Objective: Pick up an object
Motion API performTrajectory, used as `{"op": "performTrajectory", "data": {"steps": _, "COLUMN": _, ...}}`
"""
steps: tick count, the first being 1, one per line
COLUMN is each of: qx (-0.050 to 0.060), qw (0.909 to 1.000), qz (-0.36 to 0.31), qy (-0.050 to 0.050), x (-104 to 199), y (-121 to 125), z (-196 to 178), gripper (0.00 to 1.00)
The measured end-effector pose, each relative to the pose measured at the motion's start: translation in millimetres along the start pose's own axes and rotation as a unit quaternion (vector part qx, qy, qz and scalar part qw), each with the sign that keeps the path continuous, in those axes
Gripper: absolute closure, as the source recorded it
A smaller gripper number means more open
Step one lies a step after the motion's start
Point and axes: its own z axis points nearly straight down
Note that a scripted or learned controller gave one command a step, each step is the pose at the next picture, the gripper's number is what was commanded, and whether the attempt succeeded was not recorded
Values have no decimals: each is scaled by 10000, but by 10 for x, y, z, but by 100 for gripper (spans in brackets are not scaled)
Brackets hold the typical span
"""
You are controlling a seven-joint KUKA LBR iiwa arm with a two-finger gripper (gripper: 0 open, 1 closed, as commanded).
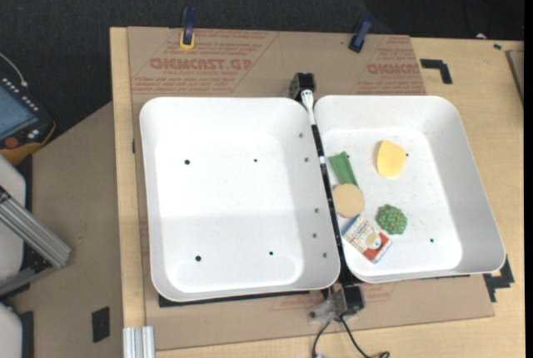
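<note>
The right bin [450,140] holds several small objects. A yellow oval piece [391,159] lies near its middle. A green rectangular block [341,168] rests along the bin's left wall. Just below it sits a tan round disc [347,201]. A green bumpy, broccoli-like piece [391,219] lies to the disc's right. A small white, red and blue packet [366,238] sits near the bin's front left, touching the disc's lower edge.
The left bin [166,181] stands beside the right one, on a brown cardboard-covered bench [125,82]. Two blue clamps [188,29] [361,32] hold the board at the back. A metal rail [33,231] juts in at the left.
</note>
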Motion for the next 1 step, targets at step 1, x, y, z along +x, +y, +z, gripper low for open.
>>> {"op": "performTrajectory", "data": {"steps": 1, "qx": 6, "qw": 10000, "qz": -14, "qy": 20, "x": 537, "y": 213, "z": -84, "gripper": 100}}
